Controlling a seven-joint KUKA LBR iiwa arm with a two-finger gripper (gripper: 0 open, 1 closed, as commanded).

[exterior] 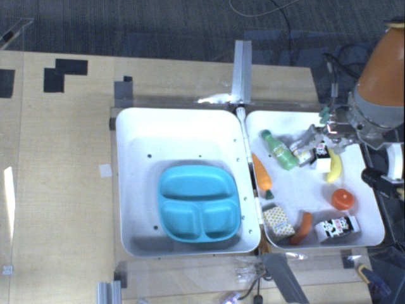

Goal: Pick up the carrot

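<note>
On the wooden bench, the carrot (261, 174) is lying tight against the right bin (373, 233)'s left wall; the gripper (310, 145), jaw state untellable, is risking a wall-blocked miss.

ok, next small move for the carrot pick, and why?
Probably shift the gripper toward the left wall of the right bin and line up over the carrot. Right now it sits near the green bottle and banana, well off from the carrot, which lies against the divider between the bins.
</note>
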